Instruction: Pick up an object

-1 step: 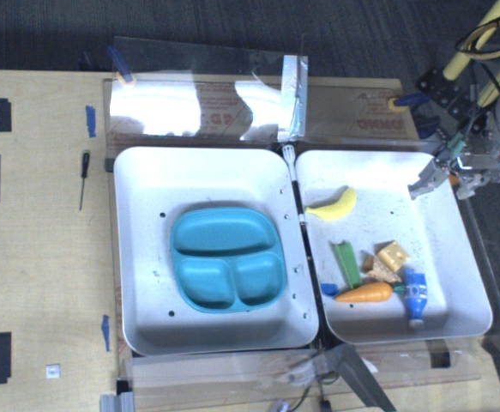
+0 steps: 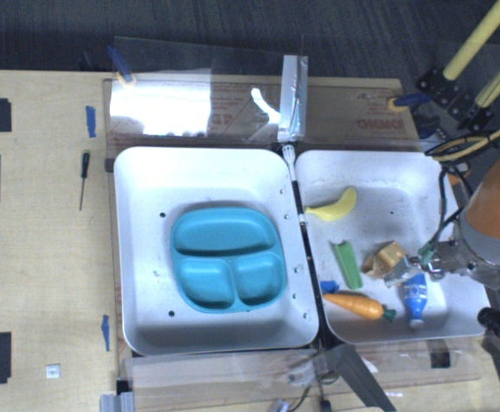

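Two white bins sit side by side on the bench point(image 2: 35, 256). The left bin point(image 2: 138, 178) holds a blue tray point(image 2: 227, 257) with three compartments, lying near its middle.

The right bin point(image 2: 378, 174) holds the small things. A banana point(image 2: 334, 206) lies toward the upper left of it. Below that, a green stick point(image 2: 347, 264) lies roughly upright in the view, and a carrot point(image 2: 355, 305) lies across the lower left, its green tip pointing right. A tan block point(image 2: 385, 258) sits just right of the green stick. A blue bottle point(image 2: 414, 298) lies just below and right of the block, near the carrot's tip.

The arm point(image 2: 494, 221) comes in from the right edge, its orange band showing above the grey wrist. The pincer point(image 2: 423, 260) is low over the right bin, between the tan block and the blue bottle, close beside both. Whether it touches either cannot be told, and how its jaws stand cannot be told either. The banana, stick and carrot lie to its left, apart from it.
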Action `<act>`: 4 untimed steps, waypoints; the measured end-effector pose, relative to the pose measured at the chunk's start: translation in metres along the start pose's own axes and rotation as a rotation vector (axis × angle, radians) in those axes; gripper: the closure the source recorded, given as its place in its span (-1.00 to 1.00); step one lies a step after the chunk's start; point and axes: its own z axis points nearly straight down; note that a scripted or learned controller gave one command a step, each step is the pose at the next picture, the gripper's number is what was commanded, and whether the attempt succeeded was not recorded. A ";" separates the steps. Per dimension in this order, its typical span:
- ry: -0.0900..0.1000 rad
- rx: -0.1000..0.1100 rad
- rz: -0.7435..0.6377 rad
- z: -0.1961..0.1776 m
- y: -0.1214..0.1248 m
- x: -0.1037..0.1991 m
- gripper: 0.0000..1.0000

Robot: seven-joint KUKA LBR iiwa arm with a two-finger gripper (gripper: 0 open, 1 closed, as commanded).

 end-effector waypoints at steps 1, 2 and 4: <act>-0.006 -0.014 -0.171 -0.080 0.025 -0.016 -1.00; -0.003 -0.006 -0.191 0.018 0.000 -0.007 -1.00; -0.005 -0.014 -0.234 -0.058 0.006 0.049 1.00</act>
